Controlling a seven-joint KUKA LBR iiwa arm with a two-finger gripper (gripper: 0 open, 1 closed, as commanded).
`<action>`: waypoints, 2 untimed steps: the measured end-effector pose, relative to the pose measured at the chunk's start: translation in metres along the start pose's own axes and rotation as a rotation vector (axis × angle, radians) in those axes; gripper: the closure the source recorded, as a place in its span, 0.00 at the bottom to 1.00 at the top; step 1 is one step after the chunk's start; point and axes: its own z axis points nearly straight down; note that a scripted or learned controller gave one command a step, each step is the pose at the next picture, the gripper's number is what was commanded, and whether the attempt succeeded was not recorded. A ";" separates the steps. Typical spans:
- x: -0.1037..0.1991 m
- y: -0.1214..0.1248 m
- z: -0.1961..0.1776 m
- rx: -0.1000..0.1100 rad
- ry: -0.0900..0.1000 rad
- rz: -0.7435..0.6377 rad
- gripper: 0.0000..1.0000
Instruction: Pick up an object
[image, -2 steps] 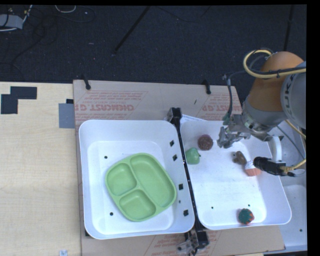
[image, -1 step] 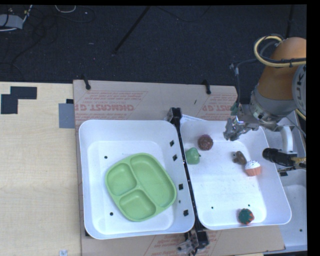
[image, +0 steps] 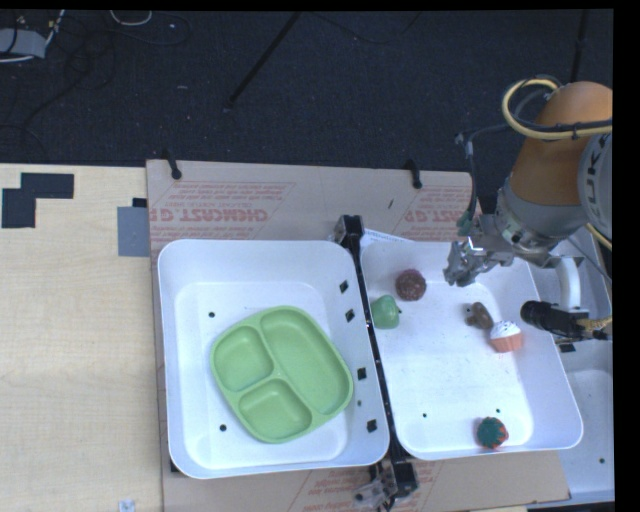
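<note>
Fingers (image: 462, 270): spread indiscernible, nothing visibly held. Brown ball (image: 410, 285) just beside; risk of nudging it away on descent.

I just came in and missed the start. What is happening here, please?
A grey robot arm reaches in over the right bin, its gripper hanging above the far part, near a brown ball. A green ball, cupcake toy and other small toys lie untouched. The left bin holds a green divided plate.
</note>
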 end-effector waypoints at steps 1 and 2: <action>0.062 0.001 0.005 0.000 0.003 -0.005 1.00; 0.105 -0.003 0.003 0.000 0.002 -0.004 1.00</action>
